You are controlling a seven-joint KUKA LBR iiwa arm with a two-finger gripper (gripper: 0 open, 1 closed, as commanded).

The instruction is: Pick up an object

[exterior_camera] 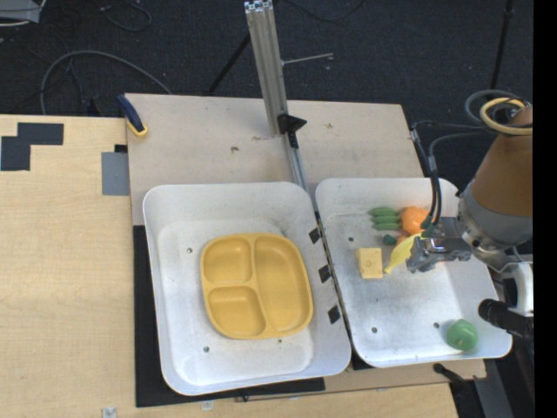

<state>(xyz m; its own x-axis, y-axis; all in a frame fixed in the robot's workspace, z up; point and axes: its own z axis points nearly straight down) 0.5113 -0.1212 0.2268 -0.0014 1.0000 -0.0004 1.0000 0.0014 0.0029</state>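
Banana-shaped yellow toy (399,252) is the likely pick target; it lies in the right bin (409,338), touching or just beside the end effector (421,256). The end effector is low over the bin floor, at the toy's right end. Whether the end effector is released, clenched or grasping cannot be told, because the toy and the wrist hardware overlap at that spot.

Relative to the yellow toy:
- An orange toy (413,219) sits just behind it.
- A green leafy toy (382,218) lies behind and to the left, touching the orange toy.
- A pale yellow block (371,263) rests just to the left.
- A green round toy (461,334) lies well apart, near the bin's front right corner.
- The left bin (174,233) holds a yellow divided plate (256,285).

Task status, as a judgement: the approach appears complete. No object is seen lifted off the bin floor, so the grasp and the lift remain unconfirmed.
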